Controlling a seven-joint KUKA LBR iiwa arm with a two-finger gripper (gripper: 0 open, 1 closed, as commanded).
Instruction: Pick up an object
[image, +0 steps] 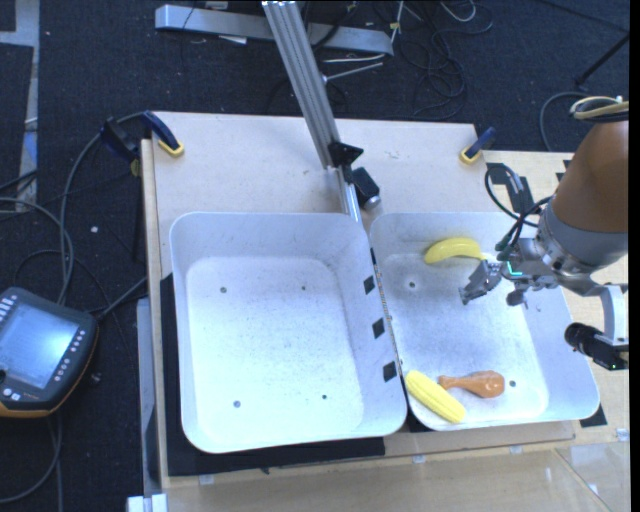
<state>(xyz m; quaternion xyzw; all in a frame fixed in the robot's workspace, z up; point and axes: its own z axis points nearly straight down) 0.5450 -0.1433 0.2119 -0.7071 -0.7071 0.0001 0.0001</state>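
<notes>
Gripper (484, 283) hung over right bin (560, 375), finger state not discernible, banana (452, 249) at its 11 o'clock, corn cob (435, 396) and chicken drumstick (477, 383) laid at 6 o'clock

Pale wooden bench (300, 160) on dark carpet (80, 60). Black cables (60, 230) trail left, beside a handheld control pendant (40, 350).

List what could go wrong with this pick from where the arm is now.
1. The gripper sits just below the banana, apparently holding nothing; closing here would likely grab air.
2. The banana lies close to the right bin's far wall, so a push could wedge it there.
3. The corn cob and the chicken drumstick lie close together by the near rim; reaching for one may knock the other.
</notes>
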